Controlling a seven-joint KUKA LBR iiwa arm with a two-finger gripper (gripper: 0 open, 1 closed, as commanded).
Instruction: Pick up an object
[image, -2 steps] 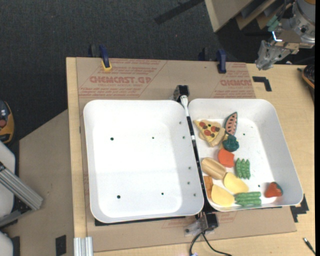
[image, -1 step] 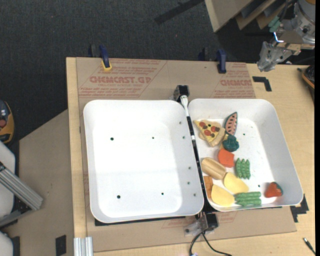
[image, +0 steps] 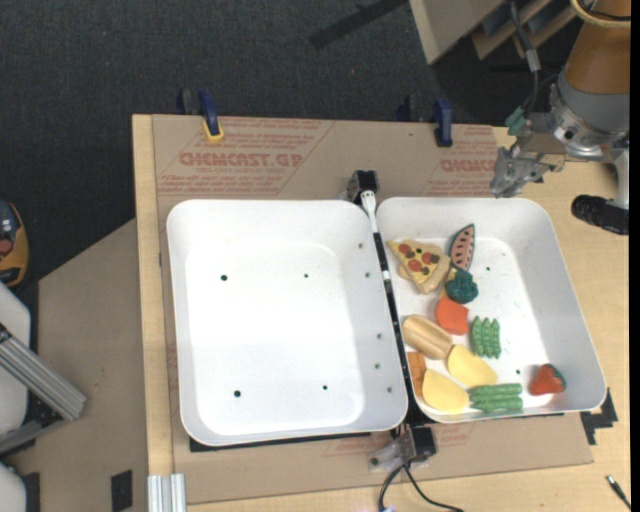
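Plastic toy food crowds the right bin (image: 560, 250): a pizza slice (image: 418, 262) and watermelon wedge (image: 460, 245) at its far end, a hot dog (image: 428, 336), green beans (image: 496, 398) and a strawberry (image: 546, 379) nearer. Beyond that bin's far right corner hangs the gripper (image: 512, 176), nothing seen in it; I cannot tell its opening.

Arm (image: 598, 60) cropped at top-right corner

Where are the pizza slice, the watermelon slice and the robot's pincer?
pizza slice (image: 419, 262): camera view, on its topped middle.
watermelon slice (image: 461, 245): camera view, on its red flesh.
pincer (image: 512, 178): camera view, between its fingertips, above the right bin's far rim.
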